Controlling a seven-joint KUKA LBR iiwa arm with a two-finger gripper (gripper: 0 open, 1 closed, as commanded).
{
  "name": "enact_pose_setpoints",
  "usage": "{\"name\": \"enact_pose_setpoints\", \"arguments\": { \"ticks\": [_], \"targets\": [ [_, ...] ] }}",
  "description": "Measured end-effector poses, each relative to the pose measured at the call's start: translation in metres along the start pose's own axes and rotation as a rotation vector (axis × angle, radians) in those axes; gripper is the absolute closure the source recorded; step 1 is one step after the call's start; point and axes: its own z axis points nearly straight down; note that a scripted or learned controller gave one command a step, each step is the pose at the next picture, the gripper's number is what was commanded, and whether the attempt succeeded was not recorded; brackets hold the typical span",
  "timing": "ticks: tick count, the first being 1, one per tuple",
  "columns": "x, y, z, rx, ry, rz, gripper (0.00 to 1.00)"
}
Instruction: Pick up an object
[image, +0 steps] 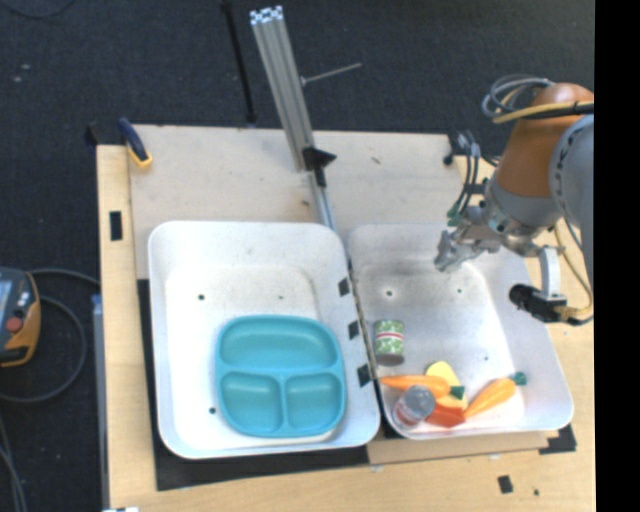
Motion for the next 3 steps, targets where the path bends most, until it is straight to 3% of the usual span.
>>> {"name": "enact_pose_setpoints", "arguments": {
  "ticks": [1,3],
  "targets": [
    [-0.001,0.002,-0.054,0.0,0.0,-0.006,1.0],
    [0.107,-0.011,-0.067,0.006,0.003,-0.01,1.0]
  ]
}}
